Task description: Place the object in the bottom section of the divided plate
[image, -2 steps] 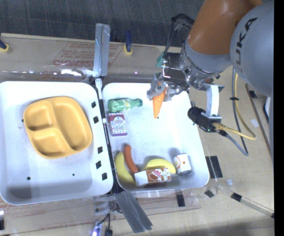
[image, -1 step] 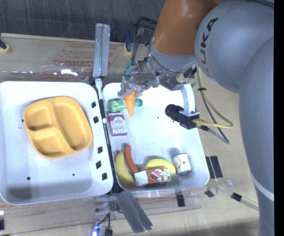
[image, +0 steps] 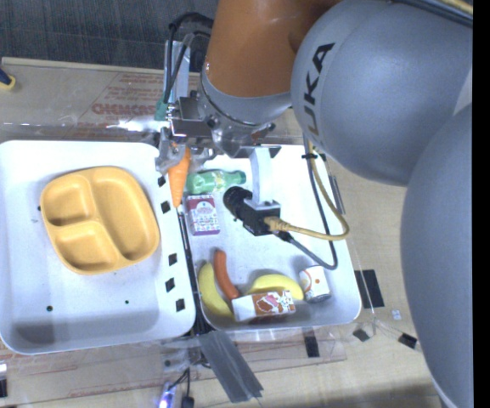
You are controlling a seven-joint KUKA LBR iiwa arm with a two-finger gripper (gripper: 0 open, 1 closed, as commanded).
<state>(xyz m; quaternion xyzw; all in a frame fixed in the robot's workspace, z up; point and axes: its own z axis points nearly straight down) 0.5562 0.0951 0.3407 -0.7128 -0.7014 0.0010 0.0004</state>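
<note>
So we've got the arm [image: 346, 75] coming in from the upper right of the frame, with the tool [image: 177, 147] down at the top edge of the right bin [image: 334, 253], right by the divider between the two bins. A carrot [image: 177, 177] sits directly under it, pointing down, and it looks like the fingers are closed on its top end, though we can't see that bit too clearly. The yellow plate [image: 98, 219] is in the left bin [image: 15, 313], nothing in its sections. Still in the right bin we see a green bottle [image: 215, 179], a red carton [image: 203, 214], a sausage [image: 222, 272], a banana [image: 266, 286], a box [image: 266, 304] and a small can [image: 316, 284].
</note>
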